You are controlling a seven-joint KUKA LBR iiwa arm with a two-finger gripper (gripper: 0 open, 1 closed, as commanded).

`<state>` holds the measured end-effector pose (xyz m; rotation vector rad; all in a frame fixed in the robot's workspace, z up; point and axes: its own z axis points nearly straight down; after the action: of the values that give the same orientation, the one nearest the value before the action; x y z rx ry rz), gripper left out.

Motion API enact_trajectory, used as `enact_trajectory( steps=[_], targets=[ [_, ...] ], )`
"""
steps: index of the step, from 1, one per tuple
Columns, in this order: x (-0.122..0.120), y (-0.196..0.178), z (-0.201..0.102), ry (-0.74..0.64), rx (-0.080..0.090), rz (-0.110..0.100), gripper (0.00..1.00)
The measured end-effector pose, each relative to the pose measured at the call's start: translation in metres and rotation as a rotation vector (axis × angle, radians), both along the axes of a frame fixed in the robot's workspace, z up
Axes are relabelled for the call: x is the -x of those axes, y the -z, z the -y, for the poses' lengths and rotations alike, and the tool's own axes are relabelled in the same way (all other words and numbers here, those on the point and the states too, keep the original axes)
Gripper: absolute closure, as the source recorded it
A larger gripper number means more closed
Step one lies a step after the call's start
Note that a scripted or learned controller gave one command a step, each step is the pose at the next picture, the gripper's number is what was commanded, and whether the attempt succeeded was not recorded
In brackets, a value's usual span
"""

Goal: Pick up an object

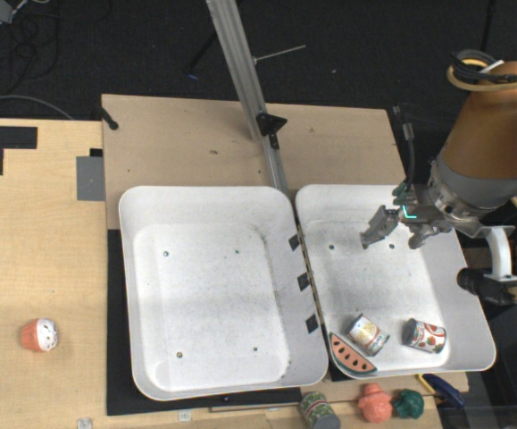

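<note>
Plywood bench (187, 146) against dark floor (106, 34) with cables.

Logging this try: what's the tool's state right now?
Tool: open, holding nothing, above the right bin.

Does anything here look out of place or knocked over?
Yes. A small orange and white ball lies alone on the wooden surface far left of the bins. A can, a pink toy and a green toy lie outside the right bin, past its near edge. Inside it, two cans lie tipped over.
</note>
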<state>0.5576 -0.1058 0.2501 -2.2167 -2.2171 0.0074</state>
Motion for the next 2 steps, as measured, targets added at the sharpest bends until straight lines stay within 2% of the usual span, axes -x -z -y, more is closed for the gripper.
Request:
enact_trajectory(
  steps=[1, 2],
  targets=[
    [-0.001, -0.002, 0.001, 0.002, 0.000, 0.005, 0.00],
    [0.006, 0.055, -0.008, 0.002, -0.001, -0.002, 0.00]
  ],
)
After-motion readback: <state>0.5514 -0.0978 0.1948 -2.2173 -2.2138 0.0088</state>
